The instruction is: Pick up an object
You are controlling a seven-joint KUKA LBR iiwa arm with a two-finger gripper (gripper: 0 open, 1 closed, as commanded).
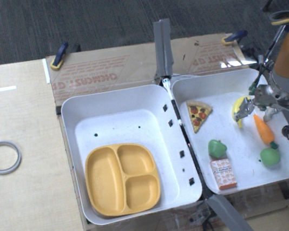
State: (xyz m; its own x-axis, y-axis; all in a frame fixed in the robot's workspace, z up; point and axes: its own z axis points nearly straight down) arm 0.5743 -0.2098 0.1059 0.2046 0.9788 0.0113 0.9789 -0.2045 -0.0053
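The right bin [223,91] holds a toy pizza slice [198,114], a green pepper [217,148], a small red and white box [224,173], a green round fruit [270,157], an orange carrot [264,129] and a yellow banana [239,108]. My gripper [258,111] hangs low over the bin's right side, open. Its left finger is next to the banana, and the carrot's upper end lies just below the gap between the fingers. Nothing is held between them.
A yellow divided plate [123,177] lies in the left bin [110,107]. A grey divider [164,48] stands between the bins at the back. A roll of tape [1,157] sits on the bench at far left. Blue clamps [60,55] hold the cardboard behind.
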